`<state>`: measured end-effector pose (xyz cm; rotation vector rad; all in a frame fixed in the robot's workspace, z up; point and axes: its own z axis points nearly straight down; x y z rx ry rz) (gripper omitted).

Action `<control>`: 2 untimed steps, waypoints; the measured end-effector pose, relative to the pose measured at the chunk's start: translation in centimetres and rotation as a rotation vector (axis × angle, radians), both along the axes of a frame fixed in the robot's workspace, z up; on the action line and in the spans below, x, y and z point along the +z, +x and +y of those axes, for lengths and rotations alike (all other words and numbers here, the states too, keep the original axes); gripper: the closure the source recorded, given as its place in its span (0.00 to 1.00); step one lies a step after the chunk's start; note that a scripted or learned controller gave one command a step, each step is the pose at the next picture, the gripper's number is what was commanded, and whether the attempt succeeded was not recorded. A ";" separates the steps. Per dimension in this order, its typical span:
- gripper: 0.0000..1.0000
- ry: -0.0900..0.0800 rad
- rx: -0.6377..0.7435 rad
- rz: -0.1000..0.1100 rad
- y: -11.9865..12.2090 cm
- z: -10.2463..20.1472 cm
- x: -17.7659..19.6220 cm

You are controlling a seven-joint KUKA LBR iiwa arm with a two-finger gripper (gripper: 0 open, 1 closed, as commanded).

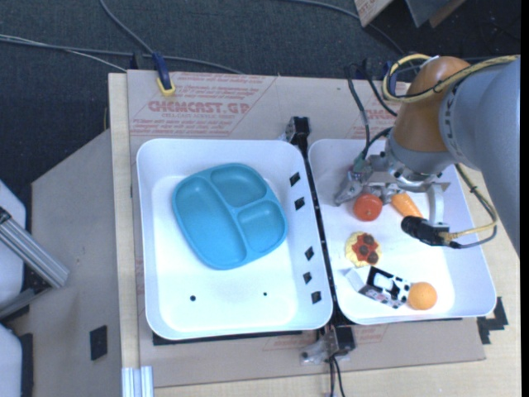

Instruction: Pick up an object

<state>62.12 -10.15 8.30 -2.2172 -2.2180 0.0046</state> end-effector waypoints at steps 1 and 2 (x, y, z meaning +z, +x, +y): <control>1.00 0.000 0.000 -0.005 0.2 0.0 1.4; 1.00 -0.003 0.000 -0.012 0.0 -0.2 7.8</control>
